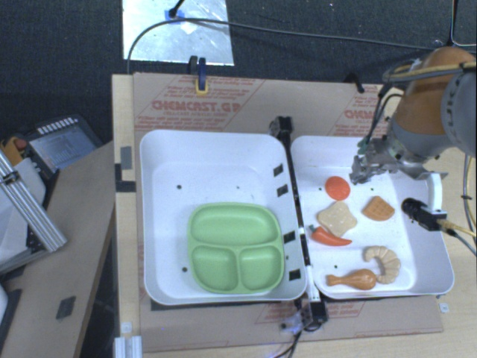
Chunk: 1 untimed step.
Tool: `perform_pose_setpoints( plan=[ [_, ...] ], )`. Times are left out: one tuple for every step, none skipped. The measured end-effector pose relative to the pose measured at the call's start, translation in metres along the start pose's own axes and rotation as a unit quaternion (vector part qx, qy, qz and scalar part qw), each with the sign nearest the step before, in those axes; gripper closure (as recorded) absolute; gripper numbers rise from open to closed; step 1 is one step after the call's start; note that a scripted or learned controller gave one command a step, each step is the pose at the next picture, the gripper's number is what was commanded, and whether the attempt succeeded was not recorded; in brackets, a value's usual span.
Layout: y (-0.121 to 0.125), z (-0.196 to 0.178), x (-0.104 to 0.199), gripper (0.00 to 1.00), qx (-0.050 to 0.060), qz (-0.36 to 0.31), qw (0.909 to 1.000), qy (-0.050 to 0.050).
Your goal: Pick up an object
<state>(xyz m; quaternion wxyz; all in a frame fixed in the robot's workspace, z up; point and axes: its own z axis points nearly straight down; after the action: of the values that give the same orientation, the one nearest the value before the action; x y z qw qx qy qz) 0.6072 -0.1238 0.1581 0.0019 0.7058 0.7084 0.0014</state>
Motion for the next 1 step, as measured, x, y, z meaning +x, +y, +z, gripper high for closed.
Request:
perform_pose_setpoints(
  plan=[
    [-0.0016, -0.0517, 0.0095, 1.00, -0.001, -0.001, 1.0000, 0.000]
  ],
)
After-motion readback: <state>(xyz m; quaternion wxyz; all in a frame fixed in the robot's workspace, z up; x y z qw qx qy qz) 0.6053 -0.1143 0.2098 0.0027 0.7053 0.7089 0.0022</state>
